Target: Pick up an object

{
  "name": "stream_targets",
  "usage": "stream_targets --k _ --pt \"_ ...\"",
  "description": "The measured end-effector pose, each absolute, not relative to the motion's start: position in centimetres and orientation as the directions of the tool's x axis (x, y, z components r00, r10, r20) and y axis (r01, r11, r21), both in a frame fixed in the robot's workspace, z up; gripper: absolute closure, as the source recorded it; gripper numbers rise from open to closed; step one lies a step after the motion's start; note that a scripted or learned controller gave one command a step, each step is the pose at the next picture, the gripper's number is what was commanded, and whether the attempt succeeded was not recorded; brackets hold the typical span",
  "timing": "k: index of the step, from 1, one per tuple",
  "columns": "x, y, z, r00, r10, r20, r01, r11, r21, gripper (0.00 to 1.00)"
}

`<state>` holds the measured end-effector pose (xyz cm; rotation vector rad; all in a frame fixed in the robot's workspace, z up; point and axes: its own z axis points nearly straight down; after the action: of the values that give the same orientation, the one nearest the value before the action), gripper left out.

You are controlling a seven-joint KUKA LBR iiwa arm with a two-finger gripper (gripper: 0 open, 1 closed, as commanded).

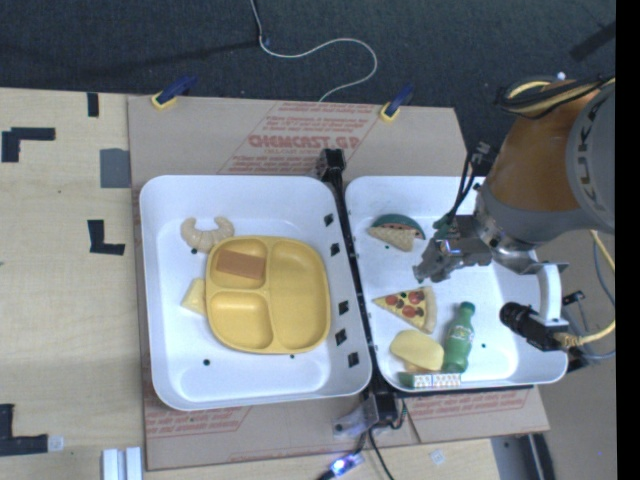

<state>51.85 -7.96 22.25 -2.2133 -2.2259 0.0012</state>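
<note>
Gripper point(437, 260) hangs low in the right bin point(520, 370); whether it's spread or pinching, I cannot tell. Pizza slice point(408, 306) lies just below it, likely target. Green bottle point(458, 338) sits beside that, taco point(396, 232) above.

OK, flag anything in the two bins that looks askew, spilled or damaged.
Nothing looks spilled or broken. The green toy bottle lies on its side in the right white bin, beside the yellow lump. A tan croissant-shaped toy sits outside the yellow divided plate.
</note>
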Motion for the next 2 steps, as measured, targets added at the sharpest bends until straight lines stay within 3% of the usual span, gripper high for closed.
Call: stream_targets --k 2 --pt "52.9 -4.8 23.4 -0.003 1.0 0.0 1.0 0.003 -0.001 1.0"
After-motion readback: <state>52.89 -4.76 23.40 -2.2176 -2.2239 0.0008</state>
